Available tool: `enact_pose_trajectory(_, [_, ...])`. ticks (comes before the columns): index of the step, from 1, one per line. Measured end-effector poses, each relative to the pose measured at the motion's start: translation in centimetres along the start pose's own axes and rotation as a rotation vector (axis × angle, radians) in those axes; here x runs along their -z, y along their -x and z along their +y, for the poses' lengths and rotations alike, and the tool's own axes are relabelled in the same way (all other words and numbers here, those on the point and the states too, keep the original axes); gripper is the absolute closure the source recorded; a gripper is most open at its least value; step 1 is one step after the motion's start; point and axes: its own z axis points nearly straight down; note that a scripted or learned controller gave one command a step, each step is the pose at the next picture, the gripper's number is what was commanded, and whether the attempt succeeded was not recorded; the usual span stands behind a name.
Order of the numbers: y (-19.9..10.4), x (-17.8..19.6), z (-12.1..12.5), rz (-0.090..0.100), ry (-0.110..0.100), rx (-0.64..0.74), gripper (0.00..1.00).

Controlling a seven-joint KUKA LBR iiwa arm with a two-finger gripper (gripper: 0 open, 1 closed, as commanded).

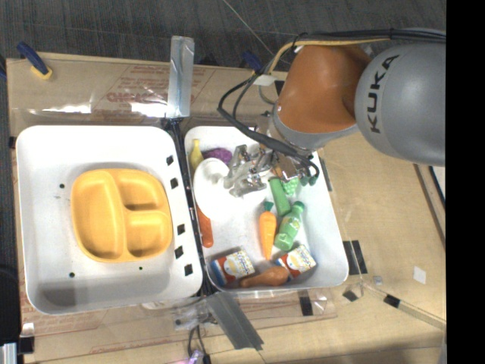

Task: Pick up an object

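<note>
Right now nothing looks picked up yet. The gripper (246, 171) is down low in the right bin (333, 233), near the white cup (210, 171) and the purple thing (218, 155). I cannot tell how the gripper is set. The toys lie in that bin: a carrot (266, 232), a green bottle (289, 227), a hot dog (265, 277). The grey arm (402, 101) reaches in from the right and bends down. A yellow tray (121, 212) sits in the left bin (38, 165).

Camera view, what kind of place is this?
Probably a robotics lab bench for grasping trials: a grey KUKA arm hangs over two shallow white bins, toy food in one, a yellow divided plastic tray in the other.
</note>
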Motion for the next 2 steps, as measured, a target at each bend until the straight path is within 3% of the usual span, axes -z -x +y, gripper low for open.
enact_pose_trajectory(1, [-4.2, 4.6, -9.0, 0.007, 0.001, 0.143, 1.0])
enact_pose_trajectory(2, [-2.3, -1.6, -12.4, 0.012, 0.009, 0.22, 1.0])
